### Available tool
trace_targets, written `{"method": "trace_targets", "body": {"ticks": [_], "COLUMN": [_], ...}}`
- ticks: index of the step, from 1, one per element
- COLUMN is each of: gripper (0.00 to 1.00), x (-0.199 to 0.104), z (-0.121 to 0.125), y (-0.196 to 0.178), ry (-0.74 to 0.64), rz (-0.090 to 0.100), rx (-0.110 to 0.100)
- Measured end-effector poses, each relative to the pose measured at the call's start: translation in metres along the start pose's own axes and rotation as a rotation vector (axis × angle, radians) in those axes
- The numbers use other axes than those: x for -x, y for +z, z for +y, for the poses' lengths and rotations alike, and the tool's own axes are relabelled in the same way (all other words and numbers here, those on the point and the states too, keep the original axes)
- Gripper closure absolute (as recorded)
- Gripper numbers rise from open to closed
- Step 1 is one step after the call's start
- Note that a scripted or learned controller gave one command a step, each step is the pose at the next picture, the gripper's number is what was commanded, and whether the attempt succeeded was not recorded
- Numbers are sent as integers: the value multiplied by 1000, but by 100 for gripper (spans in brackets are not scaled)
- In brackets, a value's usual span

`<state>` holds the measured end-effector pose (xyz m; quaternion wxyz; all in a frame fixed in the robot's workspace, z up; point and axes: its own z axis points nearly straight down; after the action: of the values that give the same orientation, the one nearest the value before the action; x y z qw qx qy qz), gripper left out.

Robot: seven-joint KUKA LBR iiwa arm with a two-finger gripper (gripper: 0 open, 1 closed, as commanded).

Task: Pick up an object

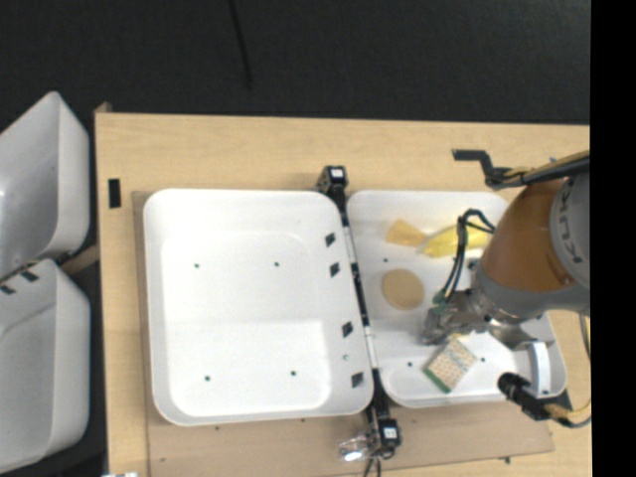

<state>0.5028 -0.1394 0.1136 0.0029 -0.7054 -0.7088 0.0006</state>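
Observation:
My gripper reaches down into the right bin, low near its floor. Just below and right of it lies a small flat card with a green patterned face, touching or nearly touching the gripper's tip. A tan round disc rests on the bin floor to the upper left of the gripper. A yellow object and a tan wedge lie at the far side of the same bin. The orange band of the arm covers the bin's right part.
The left bin sits beside the right one, divided from it by a ridge with black clips. A white and black object lies at the right bin's near right corner. White shapes stand off the bench's left edge.

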Motion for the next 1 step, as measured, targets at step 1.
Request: {"method": "trace_targets", "body": {"ticks": [1], "gripper": [100], "x": [13], "z": [84], "y": [6], "ry": [-4], "rz": [-8], "rx": [23]}}
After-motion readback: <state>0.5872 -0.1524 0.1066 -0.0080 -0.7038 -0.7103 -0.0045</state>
